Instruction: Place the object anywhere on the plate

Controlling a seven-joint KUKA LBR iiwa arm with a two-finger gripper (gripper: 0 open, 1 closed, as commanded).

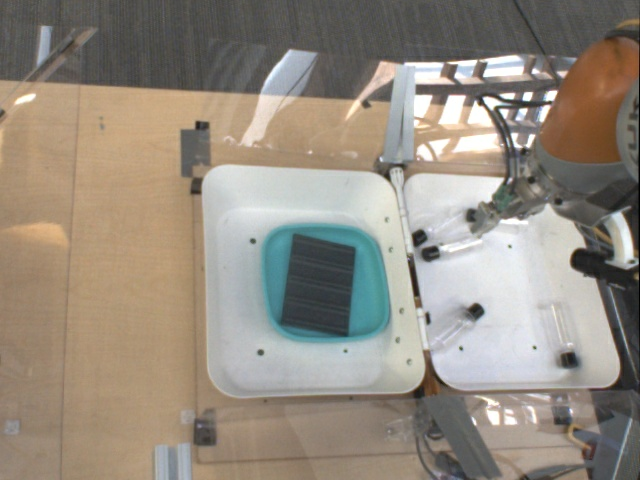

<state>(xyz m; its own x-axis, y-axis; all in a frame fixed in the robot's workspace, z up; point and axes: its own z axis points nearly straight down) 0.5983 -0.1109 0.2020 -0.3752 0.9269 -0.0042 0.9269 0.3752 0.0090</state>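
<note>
Pale wood counter (100, 268) carries two shallow white bins side by side. Left bin (230, 358) holds a teal, rounded-square plastic plate (373, 298), and on it lies a dark ribbed rectangular slab (320, 285), flat and covering most of the plate's middle. Right bin (590, 363) holds several small clear plastic vials with black caps: two (445, 238) near its left wall, one (462, 318) lower centre, one (561, 333) toward the lower right.

Grey arm with orange band (590, 108) reaches in over the right bin's upper part. The hand (500, 206) sits low beside the upper vials; cannot tell whether it is released or clenched, and nothing is seen held in it.

Risks, as judged:
- Vials are clear, round and lying down; likely to roll or slip from a pinch.
- The pair lies close to the bin wall; a descent could nudge both or strike the wall.
- Slab leaves only a teal margin bare; a dropped vial could roll off slab or plate.
</note>
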